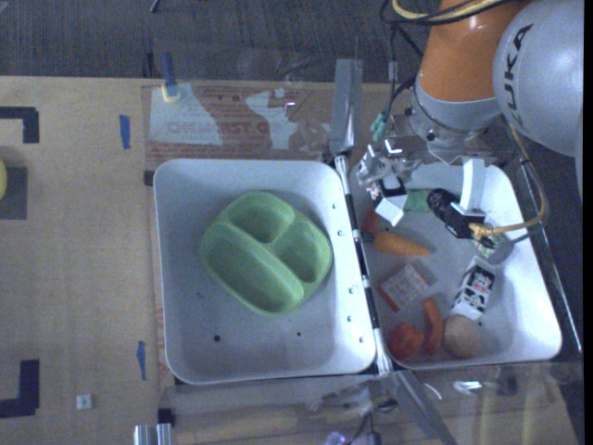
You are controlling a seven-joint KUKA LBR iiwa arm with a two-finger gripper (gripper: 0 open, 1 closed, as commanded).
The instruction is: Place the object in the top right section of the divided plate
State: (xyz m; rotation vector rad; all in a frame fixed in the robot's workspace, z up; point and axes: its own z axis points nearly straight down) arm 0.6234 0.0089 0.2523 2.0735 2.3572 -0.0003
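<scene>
- Because the two white bins sit side by side on the tabletop (74, 276), any carry has to cross the raised rims between the right bin (533, 323) and the left bin (185, 341); a low swing could clip an object loose there.
- The green divided plate (267, 250) lies tilted in the left bin, all sections bare, so "top right" is easy to misjudge (the plate is turned at an angle), and a drop could land in a neighbouring section.
- The arm (482, 44) hangs over the right bin's upper left corner, with the end effector (387, 179) low among cables; I cannot tell its state, nor whether it holds anything.
- The carrot (400, 244) lies just below it, the likeliest target in my judgement, though a small red item touches it and could be dragged along.
- Smaller pieces (a milk carton (476, 290), a red packet (405, 286)) crowd nearby, inviting a wrong pick.
</scene>
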